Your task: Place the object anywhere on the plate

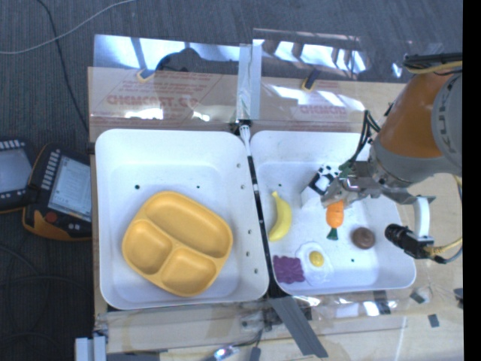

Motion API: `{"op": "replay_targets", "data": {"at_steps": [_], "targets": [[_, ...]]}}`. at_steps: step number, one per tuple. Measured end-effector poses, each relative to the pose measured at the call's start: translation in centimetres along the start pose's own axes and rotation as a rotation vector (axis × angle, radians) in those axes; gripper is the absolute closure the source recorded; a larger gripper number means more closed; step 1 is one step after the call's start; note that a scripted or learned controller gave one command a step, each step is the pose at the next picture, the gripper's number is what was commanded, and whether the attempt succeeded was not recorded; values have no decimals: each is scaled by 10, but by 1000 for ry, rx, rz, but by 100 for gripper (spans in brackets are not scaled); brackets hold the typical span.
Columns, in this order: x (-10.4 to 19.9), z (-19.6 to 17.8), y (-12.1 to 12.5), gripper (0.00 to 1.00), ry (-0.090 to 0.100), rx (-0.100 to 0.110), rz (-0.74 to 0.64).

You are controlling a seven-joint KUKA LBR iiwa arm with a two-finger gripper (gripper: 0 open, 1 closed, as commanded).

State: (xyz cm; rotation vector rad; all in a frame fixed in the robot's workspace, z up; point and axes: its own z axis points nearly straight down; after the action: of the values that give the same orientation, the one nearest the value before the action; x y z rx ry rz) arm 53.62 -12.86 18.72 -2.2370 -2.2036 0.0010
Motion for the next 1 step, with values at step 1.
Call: {"op": "replay_targets", "data": {"at_steps": [1], "targets": [[90,-29,4,100,-2,-2,-315]]}}
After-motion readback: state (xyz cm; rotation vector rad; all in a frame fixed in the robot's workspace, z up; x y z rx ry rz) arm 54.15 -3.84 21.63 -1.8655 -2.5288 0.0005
